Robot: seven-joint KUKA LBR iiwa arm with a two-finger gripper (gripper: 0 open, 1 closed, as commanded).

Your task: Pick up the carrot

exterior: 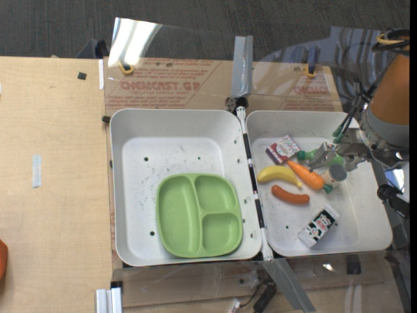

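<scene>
Camera view: the carrot lies in the right bin, right of centre frame, between the banana and the gripper, which sits low beside its tip, likely lining up a grasp. Whether the jaws are wide or narrow I cannot tell.

place: robotics lab test bench | evidence: 2 shallow white bins side by side on a plywood bench | clear acrylic shield behind bins | toy food and a green divided plate as props | dark carpet floor | grey-orange robot arm with loose cables
</scene>
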